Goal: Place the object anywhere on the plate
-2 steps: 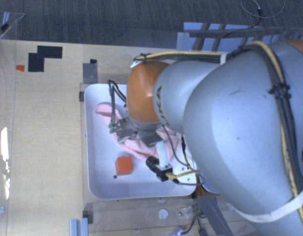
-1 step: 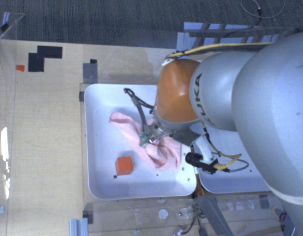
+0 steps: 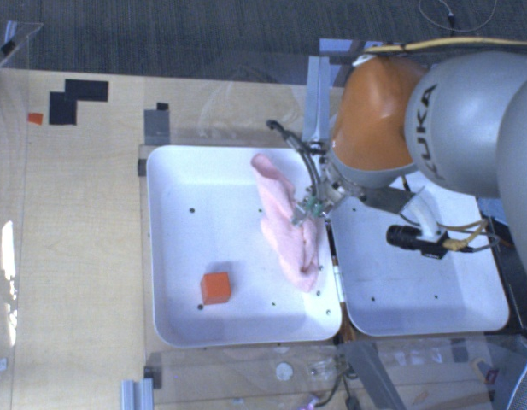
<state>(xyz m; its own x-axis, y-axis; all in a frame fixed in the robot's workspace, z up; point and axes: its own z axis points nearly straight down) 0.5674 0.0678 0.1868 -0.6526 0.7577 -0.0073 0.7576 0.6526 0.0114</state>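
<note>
- A pink cloth (image 3: 287, 222) lies crumpled along the right side of the left white bin (image 3: 173, 237).
- The right white bin (image 3: 434, 293) sits just beside it.
- Black squares (image 3: 75, 99) and a small orange patch (image 3: 34, 119) mark the wooden bench (image 3: 67, 254) at upper left.

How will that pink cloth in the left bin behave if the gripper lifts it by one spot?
The pink cloth lies in soft folds, so it is probably floppy and would drape and hang from one pinch point. It looks thin, likely light. Lying along the left bin's right wall, a trailing end may drag or snag on it.
</note>
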